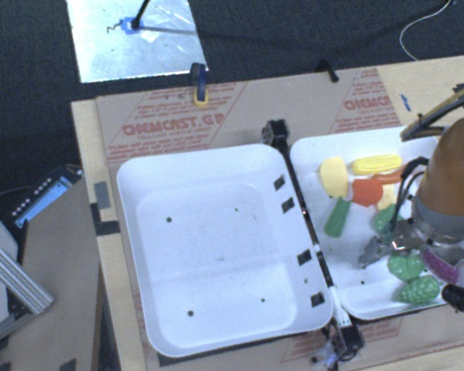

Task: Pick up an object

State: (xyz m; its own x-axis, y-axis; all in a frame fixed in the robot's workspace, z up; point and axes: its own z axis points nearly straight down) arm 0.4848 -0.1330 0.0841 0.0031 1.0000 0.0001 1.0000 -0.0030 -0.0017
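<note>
Nearest me, two green toy vegetables [414, 278] lie in the right bin [356, 309]. My claw [380, 248] hovers just above them; I cannot tell its state. Crowding risks a glancing miss. Beyond: yellow and orange toys [362, 177], the left bin [215, 244], the cardboard-covered surface [170, 124].

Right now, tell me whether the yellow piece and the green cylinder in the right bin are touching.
Touching. In the camera view, the yellow piece sits directly against the upper end of the green cylinder, with no white bin floor between them.
</note>
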